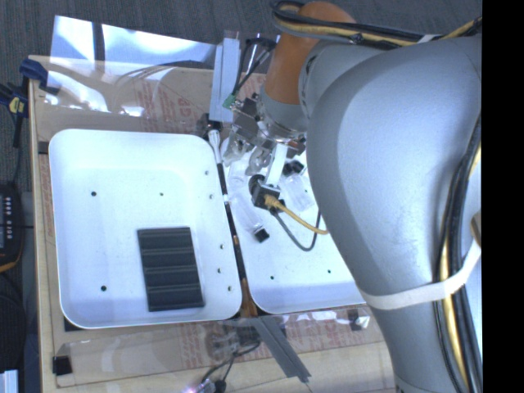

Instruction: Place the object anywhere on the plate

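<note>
Lying at centre frame on the white floor of the right bin [327,289]: small dark object [260,234], just below the gripper [258,170] and apart from it. Cannot tell whether open or closed, with so many cables and brackets crowding that spot. Judged light, stiff and blocky, with little to bite on. Best taken across its short sides, straight from above and squarely, to avoid flicking it aside. Bound for the dark ribbed plate [169,268] in the left bin [74,154], lower left of frame. Ribs there likely to check sliding.
</note>
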